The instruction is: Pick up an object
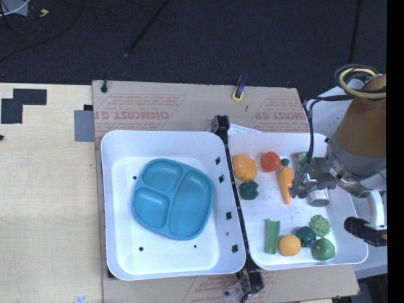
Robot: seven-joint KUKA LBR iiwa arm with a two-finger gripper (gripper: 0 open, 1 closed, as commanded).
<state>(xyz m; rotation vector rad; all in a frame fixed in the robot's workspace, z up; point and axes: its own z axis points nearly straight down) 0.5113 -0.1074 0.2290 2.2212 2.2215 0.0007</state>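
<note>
Green lime (323, 250) sits near the bin's front; beside the jaws (307, 183), whose state I can't tell, the carrot (286, 183) looks light, stiff, best pinched mid-length.

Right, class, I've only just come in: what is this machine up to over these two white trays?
A grey robot arm reaches in from the right over the right bin, which holds toy food. Its gripper sits low beside the carrot; nothing can be seen held in it, so no pick has happened yet. Around it lie a yellow pepper, a tomato, a celery stick and an orange. The left bin holds a blue divided plate.
</note>
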